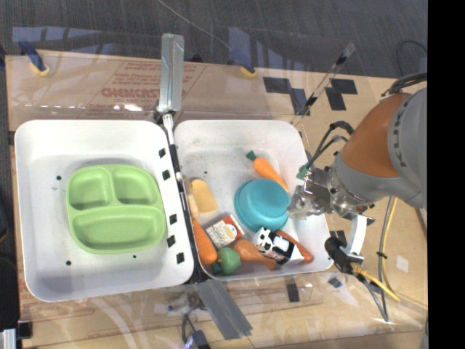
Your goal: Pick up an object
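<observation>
The right bin [218, 140] holds several toys. A teal bowl [261, 203] lies near its right wall, with an orange carrot [267, 169] just behind it. Along the front are a black-and-white cow-patterned toy [272, 244], a second carrot [254, 251], a small white and orange carton [224, 233], a green pepper [227, 262] and a long carrot [205, 244]. A pale yellow piece [203, 195] rests by the left wall. My gripper [305, 197] hovers at the bin's right wall, right beside the bowl's right rim. I see nothing held in it.
The left bin [36, 166] contains a green divided plate [114, 208]. A metal clamp [171, 71] stands at the back between the bins. Cables [363, 271] hang below the wrist at the right bin's front right corner.
</observation>
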Controlling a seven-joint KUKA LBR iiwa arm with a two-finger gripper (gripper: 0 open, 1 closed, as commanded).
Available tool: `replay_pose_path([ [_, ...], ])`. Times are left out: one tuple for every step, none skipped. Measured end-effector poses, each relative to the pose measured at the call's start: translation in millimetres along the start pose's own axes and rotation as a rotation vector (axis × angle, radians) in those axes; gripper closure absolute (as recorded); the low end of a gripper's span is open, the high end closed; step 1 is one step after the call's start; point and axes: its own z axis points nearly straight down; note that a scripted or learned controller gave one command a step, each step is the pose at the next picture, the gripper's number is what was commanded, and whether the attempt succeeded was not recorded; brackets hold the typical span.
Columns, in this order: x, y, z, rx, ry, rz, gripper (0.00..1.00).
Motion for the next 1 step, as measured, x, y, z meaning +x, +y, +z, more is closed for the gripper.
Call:
replay_pose_path([
  [31.1, -21.7, 14.6, 0.007, 0.001, 0.129, 1.0],
])
